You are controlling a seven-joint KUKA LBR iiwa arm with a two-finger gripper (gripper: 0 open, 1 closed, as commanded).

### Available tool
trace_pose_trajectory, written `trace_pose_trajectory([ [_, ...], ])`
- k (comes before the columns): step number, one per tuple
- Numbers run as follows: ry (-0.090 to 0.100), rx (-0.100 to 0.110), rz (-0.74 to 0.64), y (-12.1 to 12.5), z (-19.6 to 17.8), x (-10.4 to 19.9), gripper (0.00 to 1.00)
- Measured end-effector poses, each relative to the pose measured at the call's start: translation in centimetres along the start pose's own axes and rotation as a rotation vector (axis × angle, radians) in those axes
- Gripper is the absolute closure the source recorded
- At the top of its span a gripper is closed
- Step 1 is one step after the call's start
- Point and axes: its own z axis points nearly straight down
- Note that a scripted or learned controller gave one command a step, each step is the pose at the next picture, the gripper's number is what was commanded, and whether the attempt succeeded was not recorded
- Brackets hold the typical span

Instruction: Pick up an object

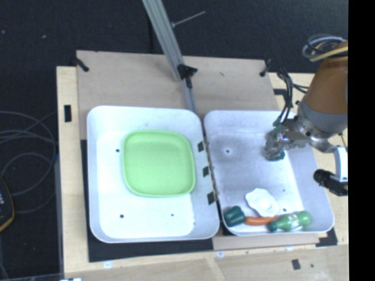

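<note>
- Surface (240, 86): pale wood-coloured board against a dark floor, bearing two shallow white bins side by side; loose cables lie on the floor at the view's left.
- End effector (273, 150): grey, low over the upper middle of the right bin (234, 127), pointing down; a small teal patch shows at its tip, too small to identify. Whether it is open or closed, cannot tell.
- Arm (327, 98): grey with an orange band above the wrist, entering from the view's right, over the right bin's far corner.
- White object (261, 201): rounded, lying in the right bin's near part, well apart from the end effector.
- Orange stick-like item (258, 220): just in front of the white object, along the near wall.
- Dark green object (234, 216): at the near left corner of the right bin, beside the orange item's end.
- Light green bottle-like object (290, 220): lying on its side along the near wall, right of the orange item.
- Left bin (105, 157): holds a light green square plate (159, 163) with rounded corners, lying flat near its centre.
- Grey rail (164, 28): slanting down from the top of the view, ending at a black clamp between the bins' far edges.
</note>
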Motion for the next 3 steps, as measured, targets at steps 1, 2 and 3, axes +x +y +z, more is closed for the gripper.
trace_pose_trajectory([
  [1, 0.000, 0.001, 0.000, 2.2, 0.8, 4.6, 1.00],
  [2, 0.000, 0.000, -0.001, 5.1, 0.3, 10.2, 1.00],
  [3, 0.000, 0.000, 0.000, 8.2, 0.0, 15.4, 1.00],
])
